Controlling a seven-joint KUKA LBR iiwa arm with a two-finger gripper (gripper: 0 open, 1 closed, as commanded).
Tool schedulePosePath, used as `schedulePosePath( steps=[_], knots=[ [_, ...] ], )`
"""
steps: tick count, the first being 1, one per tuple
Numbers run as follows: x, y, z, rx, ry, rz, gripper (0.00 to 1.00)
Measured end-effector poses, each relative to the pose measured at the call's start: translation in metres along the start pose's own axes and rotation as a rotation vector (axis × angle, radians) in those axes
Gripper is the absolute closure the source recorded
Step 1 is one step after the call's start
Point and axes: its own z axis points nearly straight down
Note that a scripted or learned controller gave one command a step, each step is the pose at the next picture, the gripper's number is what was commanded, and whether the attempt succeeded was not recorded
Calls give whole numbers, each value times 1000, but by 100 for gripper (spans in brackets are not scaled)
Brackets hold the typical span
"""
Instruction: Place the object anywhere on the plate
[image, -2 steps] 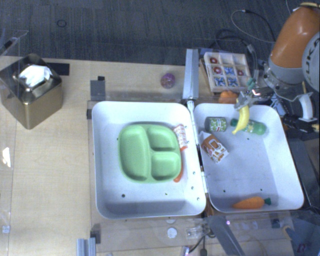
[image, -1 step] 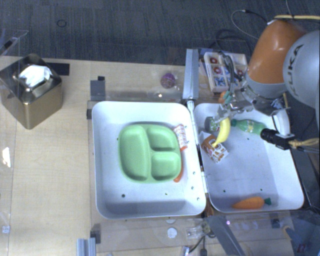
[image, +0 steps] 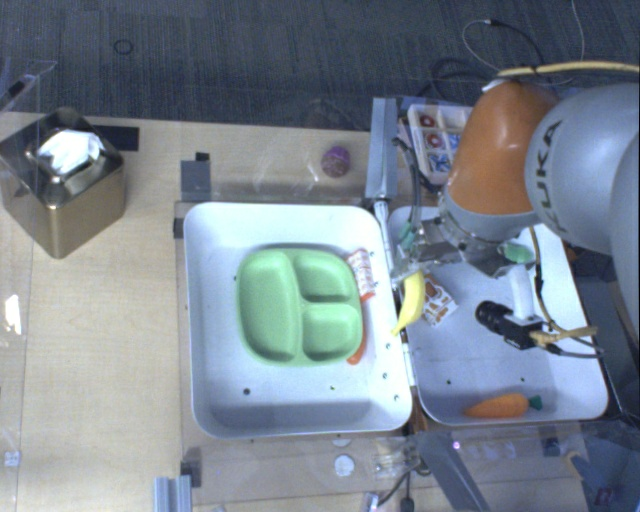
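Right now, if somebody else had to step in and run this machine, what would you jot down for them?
Gripper: over the right bin's left edge, just above the banana; whether it is gripping can't be seen.
Banana: at the divide between bins, not on the plate.
Green plate: in the left bin, a packet at its right rim.
Carrot, small packet: right bin.
Done: nothing placed.
Left: get an object onto the plate.

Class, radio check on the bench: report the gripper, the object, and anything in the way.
Gripper over right bin's left edge, grip state unclear. Banana just below it, at the wall between bins, off the green plate. Packet lies at plate's right rim.
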Motion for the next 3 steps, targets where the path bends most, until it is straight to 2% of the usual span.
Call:
schedulePosePath(
  steps=[1, 2, 3],
  knots=[
    [58, -3, 20, 0, 0, -26, 100],
    [93, 23, 39, 1, 0, -124, 100],
    [92, 24, 39, 1, 0, -123, 0]
  ],
)
